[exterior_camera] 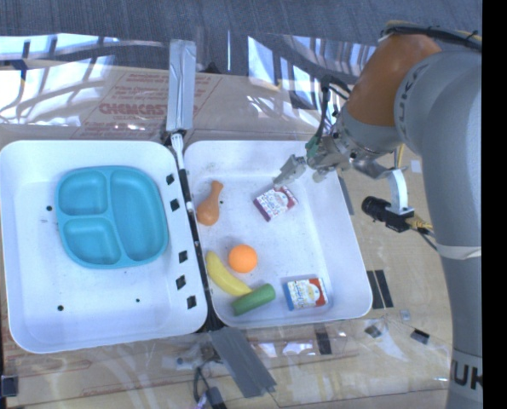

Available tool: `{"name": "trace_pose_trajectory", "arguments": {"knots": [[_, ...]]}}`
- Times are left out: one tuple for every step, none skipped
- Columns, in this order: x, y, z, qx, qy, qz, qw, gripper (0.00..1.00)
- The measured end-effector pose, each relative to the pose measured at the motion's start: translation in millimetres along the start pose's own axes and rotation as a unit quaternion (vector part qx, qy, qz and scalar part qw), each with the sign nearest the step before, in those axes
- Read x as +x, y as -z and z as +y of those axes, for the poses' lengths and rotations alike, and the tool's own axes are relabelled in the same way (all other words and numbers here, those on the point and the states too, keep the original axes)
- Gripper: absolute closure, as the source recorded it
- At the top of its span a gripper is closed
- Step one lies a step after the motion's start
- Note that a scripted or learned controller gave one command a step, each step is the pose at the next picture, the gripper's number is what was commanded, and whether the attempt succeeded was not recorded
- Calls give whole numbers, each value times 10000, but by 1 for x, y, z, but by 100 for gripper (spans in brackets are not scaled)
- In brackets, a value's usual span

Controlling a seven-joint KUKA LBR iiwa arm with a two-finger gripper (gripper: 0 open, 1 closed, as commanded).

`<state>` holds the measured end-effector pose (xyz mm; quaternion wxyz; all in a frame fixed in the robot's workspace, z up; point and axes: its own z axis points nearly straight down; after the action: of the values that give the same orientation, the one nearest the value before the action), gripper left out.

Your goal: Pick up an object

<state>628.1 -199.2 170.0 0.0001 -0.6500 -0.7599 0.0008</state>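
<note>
My gripper hangs over the upper right part of the right bin, open, with nothing between its fingers. Just below and left of it lies a small red and white carton. Further left in that bin is an orange drumstick toy. An orange ball, a yellow banana, a green cucumber and a small blue and orange box lie toward the bin's front.
The left bin holds a blue divided plate. A grey divider strip runs between the bins at the back. The grey arm with its orange band comes in from the right above the bin's far corner.
</note>
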Motion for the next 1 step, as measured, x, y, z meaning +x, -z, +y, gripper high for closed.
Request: {"name": "trace_pose_trajectory", "arguments": {"knots": [[22,-69,-12,-66,335,-32,9994,0]]}}
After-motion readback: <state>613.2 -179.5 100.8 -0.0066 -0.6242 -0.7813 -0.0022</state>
